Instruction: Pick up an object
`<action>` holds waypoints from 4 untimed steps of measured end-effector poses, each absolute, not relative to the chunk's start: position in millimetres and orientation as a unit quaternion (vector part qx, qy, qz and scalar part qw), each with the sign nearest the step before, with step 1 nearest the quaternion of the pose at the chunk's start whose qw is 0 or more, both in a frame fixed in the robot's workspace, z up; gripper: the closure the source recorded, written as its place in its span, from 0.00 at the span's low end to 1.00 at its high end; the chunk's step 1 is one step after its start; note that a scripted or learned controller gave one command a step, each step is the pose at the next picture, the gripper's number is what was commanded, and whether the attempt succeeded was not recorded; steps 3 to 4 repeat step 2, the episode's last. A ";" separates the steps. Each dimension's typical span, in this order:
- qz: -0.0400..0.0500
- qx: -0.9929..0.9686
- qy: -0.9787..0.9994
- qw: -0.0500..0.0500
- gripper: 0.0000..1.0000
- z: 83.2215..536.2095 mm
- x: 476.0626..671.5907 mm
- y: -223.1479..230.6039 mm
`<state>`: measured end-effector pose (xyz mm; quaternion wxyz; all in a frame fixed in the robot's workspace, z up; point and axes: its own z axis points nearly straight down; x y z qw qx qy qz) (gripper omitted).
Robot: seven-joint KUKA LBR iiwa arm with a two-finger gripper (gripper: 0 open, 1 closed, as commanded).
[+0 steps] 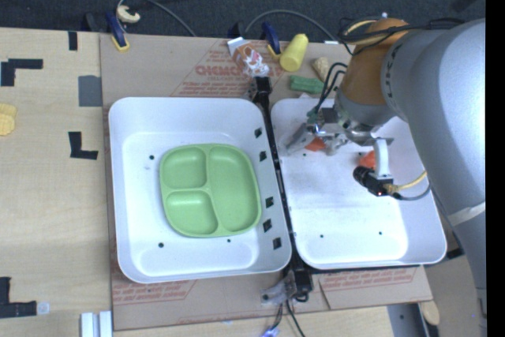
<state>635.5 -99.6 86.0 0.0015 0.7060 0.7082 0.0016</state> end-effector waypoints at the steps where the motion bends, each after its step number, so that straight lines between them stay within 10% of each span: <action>1: 0.000 0.706 0.708 0.001 0.00 85.6 669.2 -114.7; 2: 0.000 0.706 0.708 0.002 1.00 95.4 669.0 -114.6; 4: 0.000 0.706 0.708 0.002 1.00 95.4 669.0 -114.6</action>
